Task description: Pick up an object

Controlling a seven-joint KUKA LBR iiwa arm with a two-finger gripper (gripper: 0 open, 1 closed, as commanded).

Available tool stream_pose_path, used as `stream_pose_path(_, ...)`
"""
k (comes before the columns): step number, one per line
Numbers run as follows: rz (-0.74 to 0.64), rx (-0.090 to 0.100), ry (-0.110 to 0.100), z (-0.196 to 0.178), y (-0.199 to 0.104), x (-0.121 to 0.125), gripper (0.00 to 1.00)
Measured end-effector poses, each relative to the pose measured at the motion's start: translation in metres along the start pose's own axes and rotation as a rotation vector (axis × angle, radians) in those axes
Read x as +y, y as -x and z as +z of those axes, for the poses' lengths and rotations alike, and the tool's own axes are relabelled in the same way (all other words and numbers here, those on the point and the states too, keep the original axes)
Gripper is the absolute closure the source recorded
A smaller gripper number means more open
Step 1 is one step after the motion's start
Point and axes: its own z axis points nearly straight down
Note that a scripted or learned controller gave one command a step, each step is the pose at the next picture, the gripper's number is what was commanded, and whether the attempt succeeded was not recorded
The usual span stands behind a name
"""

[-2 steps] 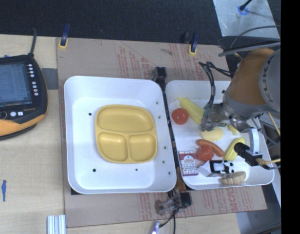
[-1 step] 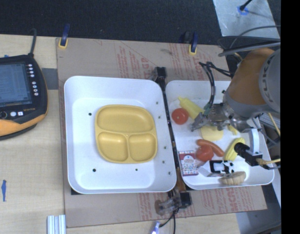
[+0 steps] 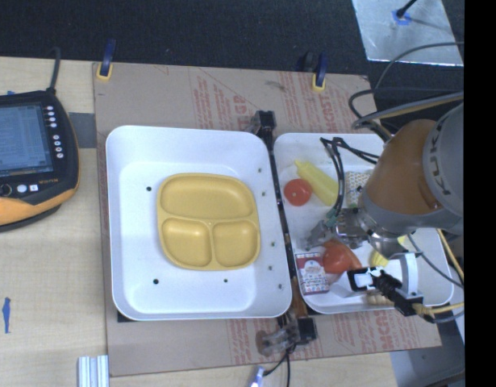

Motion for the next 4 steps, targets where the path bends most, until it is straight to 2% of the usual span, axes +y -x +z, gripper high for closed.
stream_pose_path(1, 0.002, 0.0, 0.003, -0.001, 0.022, 0.023, 0.0)
stream_pose_path(2, 0.003, 0.001, 0.004, -0.001, 0.066, 0.073, 0.0)
stream_pose_path(3, -0.001, 0.0, 0.001, 0.0, 0.018, 0.018, 0.0)
stream_pose_path(4, -0.004, 0.0, -0.002, -0.011, 0.019, 0.017, 1.0)
